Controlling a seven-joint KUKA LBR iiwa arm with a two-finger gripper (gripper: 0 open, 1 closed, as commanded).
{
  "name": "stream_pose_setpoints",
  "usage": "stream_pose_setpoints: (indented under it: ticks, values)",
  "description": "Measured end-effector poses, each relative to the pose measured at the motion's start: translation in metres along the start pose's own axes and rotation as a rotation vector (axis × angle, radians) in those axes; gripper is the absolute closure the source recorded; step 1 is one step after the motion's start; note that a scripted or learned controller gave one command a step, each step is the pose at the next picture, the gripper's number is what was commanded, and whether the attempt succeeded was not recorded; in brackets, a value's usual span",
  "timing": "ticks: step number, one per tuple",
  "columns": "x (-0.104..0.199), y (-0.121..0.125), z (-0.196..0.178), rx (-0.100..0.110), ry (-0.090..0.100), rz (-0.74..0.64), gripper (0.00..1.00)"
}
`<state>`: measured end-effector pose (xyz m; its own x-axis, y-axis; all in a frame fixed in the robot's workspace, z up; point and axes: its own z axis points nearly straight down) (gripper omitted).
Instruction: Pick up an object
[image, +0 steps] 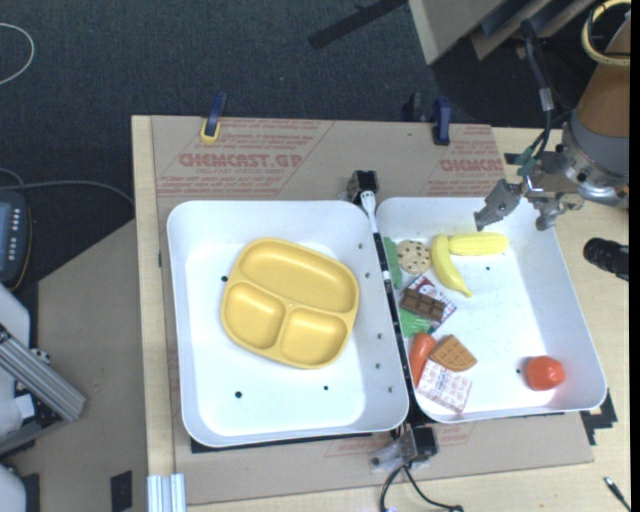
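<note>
Brown cardboard-like bench (300, 150) beneath white bins (190, 300)

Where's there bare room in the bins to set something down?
Right bin: bare floor between the corn, the tomato and the right wall. Left bin: bare strips around the yellow tray. Crowded: the right bin's left side, from cookie to carrot.

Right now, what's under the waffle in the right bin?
The waffle overlaps a carrot and a red-and-white packet; the parts beneath it are hidden.
</note>
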<state>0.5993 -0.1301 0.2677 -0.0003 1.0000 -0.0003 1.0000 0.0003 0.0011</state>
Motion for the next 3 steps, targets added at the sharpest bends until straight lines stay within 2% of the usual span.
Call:
stream_pose_setpoints:
  ticks: [1,3]
  values:
    - [-0.007,-0.003,0.047,0.007,0.001,0.001,0.0]
    - [-0.003,0.004,0.136,0.007,0.002,0.0,0.0]
